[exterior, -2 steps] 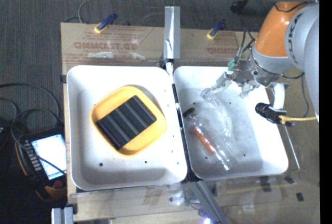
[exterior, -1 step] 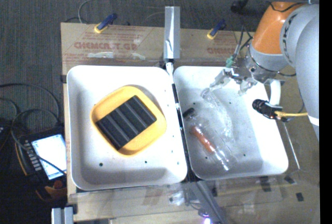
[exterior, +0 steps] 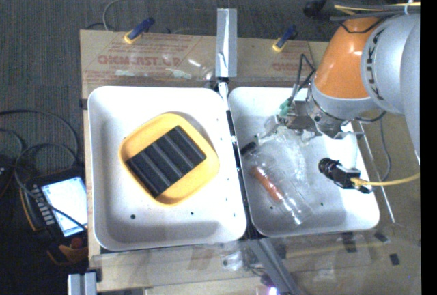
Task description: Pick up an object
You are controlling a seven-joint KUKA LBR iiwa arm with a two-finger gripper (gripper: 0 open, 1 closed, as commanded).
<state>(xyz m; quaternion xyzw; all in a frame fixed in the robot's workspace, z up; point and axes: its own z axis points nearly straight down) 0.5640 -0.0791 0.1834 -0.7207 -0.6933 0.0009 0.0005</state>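
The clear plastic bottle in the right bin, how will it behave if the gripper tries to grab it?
The clear plastic bottle lies on its side, so a push would probably roll it. It looks thin-walled and see-through, likely light and apt to crumple. Its smooth surface may slip.

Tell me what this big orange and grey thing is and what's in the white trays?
That is a robot arm. It reaches in from the right, and a program tells it where to go. The one camera sits above the bench and looks down at a slant. On the bench are two shallow white bins. The left bin holds a yellow tray with a black ribbed insert. The right bin holds a clear plastic bottle lying on its side, with something orange-brown inside it. The arm's claw hangs over the right bin, above the bottle. I can't tell if it has grabbed anything. Its job is to pick something up.
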